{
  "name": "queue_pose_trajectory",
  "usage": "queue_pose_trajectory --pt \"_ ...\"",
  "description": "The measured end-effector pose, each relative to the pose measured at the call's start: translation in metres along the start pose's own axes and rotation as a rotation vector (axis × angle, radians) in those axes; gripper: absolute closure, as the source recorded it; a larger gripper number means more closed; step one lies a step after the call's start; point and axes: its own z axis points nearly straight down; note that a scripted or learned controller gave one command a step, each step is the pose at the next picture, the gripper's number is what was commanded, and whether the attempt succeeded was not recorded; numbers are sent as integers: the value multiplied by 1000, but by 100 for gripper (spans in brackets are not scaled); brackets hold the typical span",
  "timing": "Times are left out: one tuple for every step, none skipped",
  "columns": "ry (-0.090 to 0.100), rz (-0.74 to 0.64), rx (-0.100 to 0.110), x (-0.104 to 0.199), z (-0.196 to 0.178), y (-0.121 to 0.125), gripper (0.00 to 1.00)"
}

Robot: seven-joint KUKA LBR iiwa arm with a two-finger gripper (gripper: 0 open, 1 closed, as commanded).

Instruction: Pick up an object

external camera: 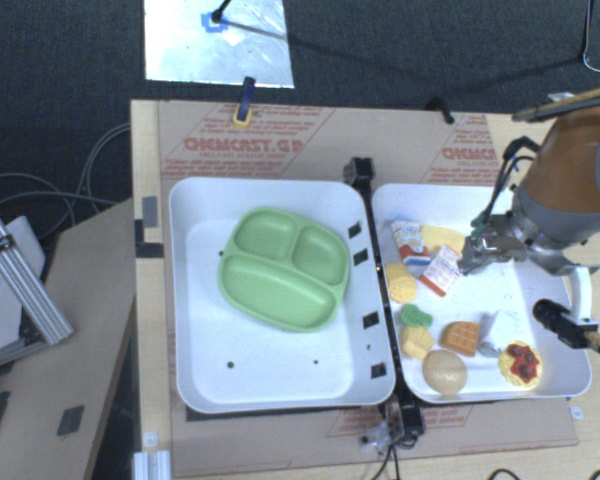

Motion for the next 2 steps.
queue_pose_trajectory --pt "0 0 1 0 -42 2 100" --pt "3 -6 3 53 -38 23 100"
